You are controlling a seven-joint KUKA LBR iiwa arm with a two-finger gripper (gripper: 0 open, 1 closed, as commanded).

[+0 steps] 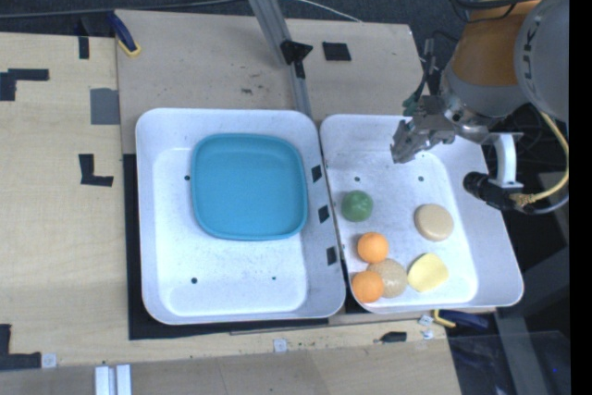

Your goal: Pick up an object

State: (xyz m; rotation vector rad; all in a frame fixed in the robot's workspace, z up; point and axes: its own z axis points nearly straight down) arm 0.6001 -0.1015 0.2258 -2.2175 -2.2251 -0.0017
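The right bin (pixel 462 190) holds a green ball (pixel 357 205), two orange balls (pixel 373 247) (pixel 367 286), a beige speckled ball (pixel 392 277), a pale tan round piece (pixel 433 222) and a yellow piece (pixel 427 273). My gripper (pixel 408 146) hangs over the far part of this bin, up and to the right of the green ball. Nothing is between its fingers as far as the view shows.
A blue square plate (pixel 248 185) lies in the left bin (pixel 166 227). A slanted metal pole (pixel 268 5) crosses the bench behind the bins. Cables loop beside the arm at the right.
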